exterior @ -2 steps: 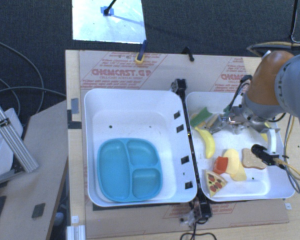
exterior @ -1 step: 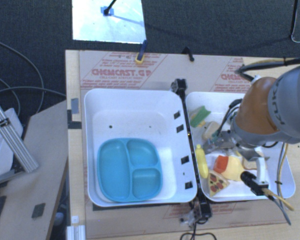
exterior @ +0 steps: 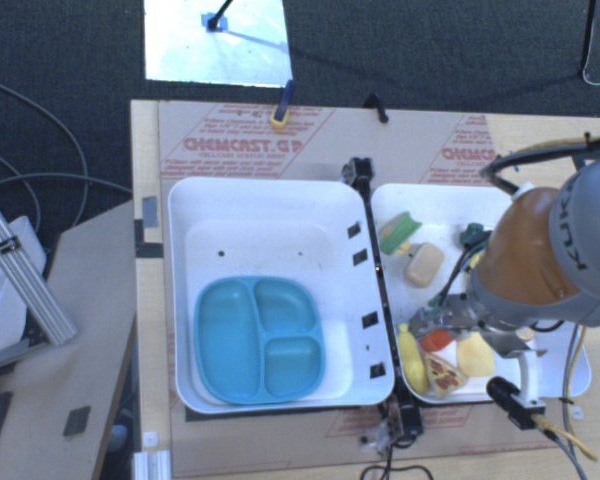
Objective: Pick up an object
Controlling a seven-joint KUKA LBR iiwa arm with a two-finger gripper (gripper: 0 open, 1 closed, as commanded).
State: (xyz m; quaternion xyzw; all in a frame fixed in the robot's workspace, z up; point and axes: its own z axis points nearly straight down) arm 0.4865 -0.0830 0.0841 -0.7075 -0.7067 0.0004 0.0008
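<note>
Two shallow white bins sit side by side on the bench. The left bin (exterior: 270,203) holds a blue divided tray (exterior: 260,338) with three compartments, lying flat toward the near side. The right bin (exterior: 450,200) holds the loose objects: a green item (exterior: 400,230) near the far left corner, a tan block (exterior: 425,264) just beside and nearer than it, a small dark green piece (exterior: 472,234) to their right, and a cluster at the near edge made up of a yellow banana-like piece (exterior: 410,356) against the left wall, a small red object (exterior: 437,340), a pale yellow chunk (exterior: 474,354) and a slice-shaped piece with red spots (exterior: 445,376) lying closest to the near rim. The arm (exterior: 540,253) reaches in from the right, its orange band and grey wrist covering much of the right bin's right half. The gripper (exterior: 442,320) is low over the near cluster, right above the red object and between the banana-like piece and the pale yellow chunk (the metal parts there are small and partly hidden by the wrist), and how it is set and whether it is holding anything cannot be told. Cables (exterior: 520,163) loop over the arm's far side.
</note>
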